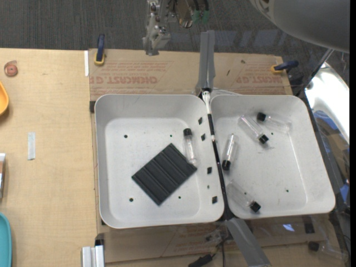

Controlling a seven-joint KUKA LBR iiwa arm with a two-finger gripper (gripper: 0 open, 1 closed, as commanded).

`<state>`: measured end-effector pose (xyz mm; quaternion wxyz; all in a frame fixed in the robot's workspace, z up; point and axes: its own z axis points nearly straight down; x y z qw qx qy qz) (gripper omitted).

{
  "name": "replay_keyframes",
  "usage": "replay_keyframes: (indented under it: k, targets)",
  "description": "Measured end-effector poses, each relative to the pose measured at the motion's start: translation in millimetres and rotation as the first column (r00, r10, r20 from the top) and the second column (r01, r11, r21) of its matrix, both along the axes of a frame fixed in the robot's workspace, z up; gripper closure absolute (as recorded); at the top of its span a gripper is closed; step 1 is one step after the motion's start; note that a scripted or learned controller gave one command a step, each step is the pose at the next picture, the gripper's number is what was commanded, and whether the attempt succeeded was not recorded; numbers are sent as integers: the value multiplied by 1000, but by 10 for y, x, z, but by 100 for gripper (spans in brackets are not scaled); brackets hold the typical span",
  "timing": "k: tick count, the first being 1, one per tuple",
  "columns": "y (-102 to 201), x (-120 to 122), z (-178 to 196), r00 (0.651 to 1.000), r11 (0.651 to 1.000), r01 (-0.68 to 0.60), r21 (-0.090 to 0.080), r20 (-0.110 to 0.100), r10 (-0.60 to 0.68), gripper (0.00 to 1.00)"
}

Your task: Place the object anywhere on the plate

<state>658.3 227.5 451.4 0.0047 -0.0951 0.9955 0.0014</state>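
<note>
In the left bin [111, 166] a dark ribbed plate [164, 173] lies flat, turned diagonally, with one clear black-capped tube [189, 145] just off its upper right corner – beside it, maybe just touching. High above the bins' far edge, over the cardboard [167, 74], hangs the gripper [153, 43]; nothing sits between its fingers – open or closed, cannot tell. In the right bin [311, 166] lie more capped tubes [228, 151], scattered apart.
</note>
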Motion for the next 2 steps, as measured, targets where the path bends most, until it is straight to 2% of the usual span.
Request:
replay_keyframes:
  k: [1,2]
  targets:
    - [-8,15,92,1000,1000,4,2,4,-4,100]
    - [12,16,-95,995,995,-98,-3,-6,98,100]
